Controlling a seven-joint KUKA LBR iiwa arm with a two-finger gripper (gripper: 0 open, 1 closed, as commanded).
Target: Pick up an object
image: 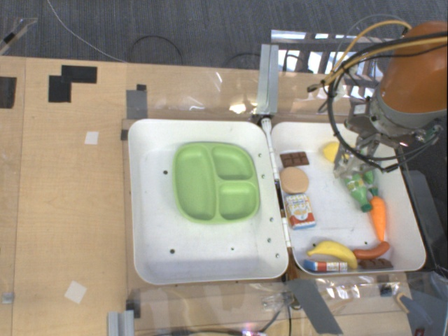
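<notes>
One carrot (pixel 379 218), long axis near-vertical.

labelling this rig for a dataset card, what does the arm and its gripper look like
The arm enters at the upper right as a large rounded orange band over a grey collar. Black and yellow cables loop from it, arching over the top of the right bin. Below the collar hangs the gripper, a dark metallic assembly with thin black wires around it. Its lower end is too small to make out.

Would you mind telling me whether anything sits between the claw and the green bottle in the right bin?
Nothing visible does: the claw hangs just above the green bottle, with the carrot beyond it and a yellow piece to the side.
</notes>
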